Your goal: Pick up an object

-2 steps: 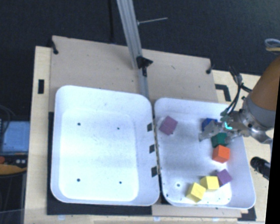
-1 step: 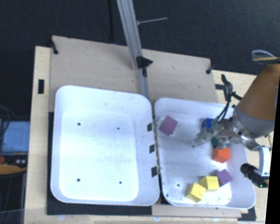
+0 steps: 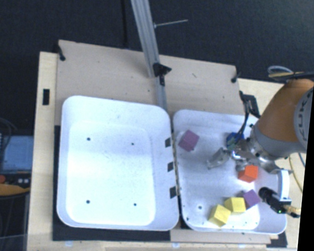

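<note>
My gripper [image 3: 220, 157] hangs over the middle of the right bin [image 3: 207, 127], below the grey and orange arm [image 3: 283, 118]. An orange block [image 3: 248, 173] lies just right of it and a little nearer, close to the wrist. A mauve block [image 3: 189, 140] lies to the gripper's left, apart from it. Near the bin's front edge sit two yellow blocks [image 3: 235, 204] [image 3: 220, 214] and a purple block [image 3: 251, 198]. Nothing is visibly held.
The left bin [image 3: 114, 162] stands beside the right one, with a row of clips [image 3: 170, 165] along the seam. A slanted metal rail [image 3: 147, 32] rises from behind the bins. A blue box [image 3: 17, 155] and cables lie off the bench's left side.
</note>
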